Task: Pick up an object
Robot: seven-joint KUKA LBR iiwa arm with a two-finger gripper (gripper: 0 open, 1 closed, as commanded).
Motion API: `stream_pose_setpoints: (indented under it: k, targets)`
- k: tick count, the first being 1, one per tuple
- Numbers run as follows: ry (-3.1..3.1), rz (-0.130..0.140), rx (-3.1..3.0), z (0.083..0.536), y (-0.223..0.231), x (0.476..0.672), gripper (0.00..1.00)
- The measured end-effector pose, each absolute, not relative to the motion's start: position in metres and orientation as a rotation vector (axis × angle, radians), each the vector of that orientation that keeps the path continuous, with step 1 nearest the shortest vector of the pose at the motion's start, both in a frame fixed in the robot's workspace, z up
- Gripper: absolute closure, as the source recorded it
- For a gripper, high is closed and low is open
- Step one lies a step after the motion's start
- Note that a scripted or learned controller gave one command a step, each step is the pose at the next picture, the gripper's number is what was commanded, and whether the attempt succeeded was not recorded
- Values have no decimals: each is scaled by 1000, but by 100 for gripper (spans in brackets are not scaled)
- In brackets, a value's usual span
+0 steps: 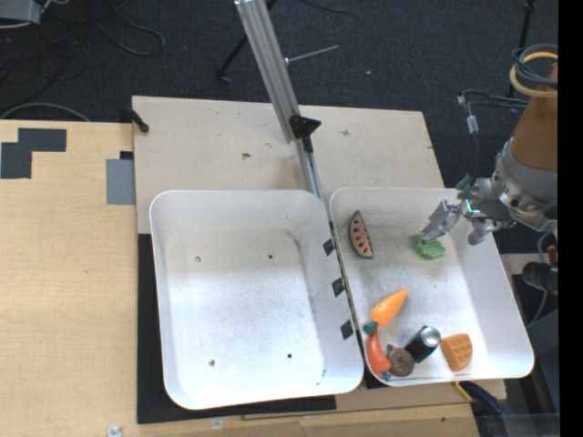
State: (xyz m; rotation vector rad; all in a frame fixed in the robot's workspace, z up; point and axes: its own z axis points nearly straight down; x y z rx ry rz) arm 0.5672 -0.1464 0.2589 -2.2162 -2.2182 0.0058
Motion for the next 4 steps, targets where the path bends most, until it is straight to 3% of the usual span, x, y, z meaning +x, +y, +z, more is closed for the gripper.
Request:
stream_pose_setpoints:
  k: [1, 4]
  targets:
    - [-2219, 2, -2221, 261, -147, 568, 0]
    - [-2215, 8, -2216, 106, -144, 550, 0]
